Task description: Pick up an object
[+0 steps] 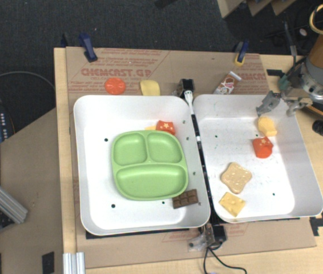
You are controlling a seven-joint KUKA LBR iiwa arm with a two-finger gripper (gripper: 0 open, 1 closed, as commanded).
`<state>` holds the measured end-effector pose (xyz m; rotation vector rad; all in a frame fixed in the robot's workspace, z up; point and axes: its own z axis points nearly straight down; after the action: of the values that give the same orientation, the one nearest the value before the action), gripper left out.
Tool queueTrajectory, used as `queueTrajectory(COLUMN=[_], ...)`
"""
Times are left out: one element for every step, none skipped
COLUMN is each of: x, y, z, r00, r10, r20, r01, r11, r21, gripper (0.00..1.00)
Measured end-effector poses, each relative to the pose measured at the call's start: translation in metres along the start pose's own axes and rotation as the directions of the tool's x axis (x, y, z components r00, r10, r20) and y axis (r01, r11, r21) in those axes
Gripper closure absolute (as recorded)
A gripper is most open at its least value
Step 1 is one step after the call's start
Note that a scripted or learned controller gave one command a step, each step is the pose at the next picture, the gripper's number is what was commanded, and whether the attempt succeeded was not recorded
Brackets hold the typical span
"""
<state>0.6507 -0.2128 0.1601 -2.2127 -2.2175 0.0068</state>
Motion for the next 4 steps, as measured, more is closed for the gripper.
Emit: queueTrajectory(x=[-0.004, -0.010, 0.026, 0.098], y=[0.003, 0.003, -0.057, -0.086], z=[0.079, 0.063, -0.066, -0.056], r00=[1.000, 1.000, 1.000, 1.000], r10=[-0.002, -0.001, 0.000, -0.004], r20=[-0.014, 0.003, 0.005, -0.002], r01=[0.002, 0.001, 0.000, 0.004], r11=[1.000, 1.000, 1.000, 1.000], r21=[-0.001, -0.010, -0.020, -0.006], gripper=[0.00, 1.00, 1.00, 1.00])
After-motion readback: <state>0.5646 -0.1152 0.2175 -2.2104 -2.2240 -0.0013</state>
